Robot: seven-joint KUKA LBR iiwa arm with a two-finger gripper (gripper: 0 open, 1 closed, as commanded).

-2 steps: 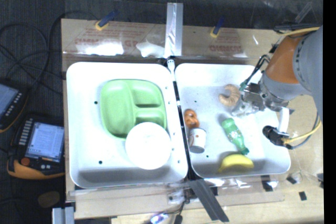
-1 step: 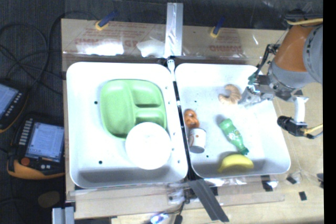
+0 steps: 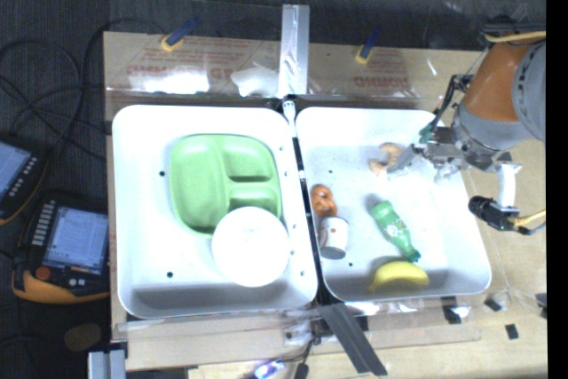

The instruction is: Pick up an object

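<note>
Gripper point(image 3: 417, 148) sits low over the right bin point(image 3: 453, 217), near that bin's far edge and toward its far right corner, carried by the grey arm point(image 3: 510, 106) with its orange band reaching in over the bin's right rim. Finger state cannot be told from this view; the fingertip area is blurred against the white floor. Just beside the gripper, on the side toward the divider, lies a small tan curled object point(image 3: 386, 157); contact between the two cannot be confirmed.

Right bin contents, moving outward: a green bottle point(image 3: 393, 229) lies on its side at about the middle of the floor, cap end toward the near right corner. A pale band is around its body, but no writing is readable. A yellow banana point(image 3: 398, 275) lies along the near edge, just beyond the bottle's cap. Against the left wall stands an orange-brown pretzel-shaped item point(image 3: 323, 200), with a white cup-like item bearing a red mark point(image 3: 335, 235) just near of it; the mark is too small to read.

Left bin point(image 3: 142, 226): a green compartment tray point(image 3: 222, 177) rests at the centre, and a white round plate point(image 3: 251, 245) overlaps its near right corner.

Bench beyond the bins carries clear sheeting with faint reddish print, unreadable, held by two clips point(image 3: 180, 34).
</note>
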